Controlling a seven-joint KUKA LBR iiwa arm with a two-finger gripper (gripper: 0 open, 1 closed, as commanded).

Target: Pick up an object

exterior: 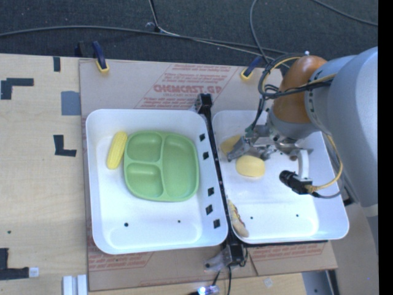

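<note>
Hung low in the right bin (325, 223), gripper (250, 152) just above a pale yellow object (250, 166), probably placed for grasping it. Impossible to tell if open or closed. Lay apart in the left bin (98, 165): green tray (163, 166), corn (116, 150).

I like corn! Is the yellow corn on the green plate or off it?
Off. The corn lies on the left bin's floor, against the green plate's left edge.

Red printing is found on the brown cardboard sheet (178, 85) under the bins, upper centre of the frame. It runs upside down to the camera (letters blurred); no word can be read with certainty. No other legible markings found.
</note>
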